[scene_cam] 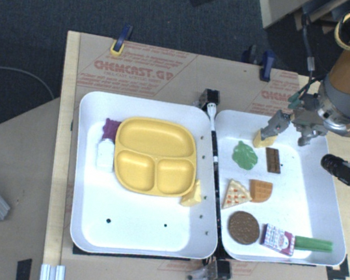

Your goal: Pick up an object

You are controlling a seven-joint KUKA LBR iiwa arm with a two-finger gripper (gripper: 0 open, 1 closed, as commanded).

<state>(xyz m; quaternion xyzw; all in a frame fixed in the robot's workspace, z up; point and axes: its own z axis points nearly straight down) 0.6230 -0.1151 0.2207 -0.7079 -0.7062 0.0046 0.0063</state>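
1. jaws (290, 128) hang spread at the upper right of the frame, one finger (274, 127) reaching down left and the other angled right, with nothing seen pinched between them.
2. the left finger's tip sits at, perhaps touching, a small pale yellow piece (264, 141) near the top of the right bin (334, 214); contact cannot be confirmed from this slanted view.
3. that yellow piece looks like the likeliest target. just below it lie a green leafy item (245, 156) and a brown bar (273, 161), close enough to be nudged.
4. lower in the same bin: a pizza slice (237, 194), an orange square (260, 190), a round brown patty (243, 227), a small pink carton (277, 239) and a green stick (313, 244).
5. the left bin (84, 214) holds a yellow divided tray (156, 156), with a purple item (109, 128) and a white bottle (104, 153) at its left side.
6. to do this step well, in my judgement: centre the jaws over the yellow piece so it lies between both fingers, not under one.
7. descend straight, staying clear of the green item and the bin's rim.
8. close only once the fingers straddle the piece, then lift slowly; a small, light piece could slip or tip out.
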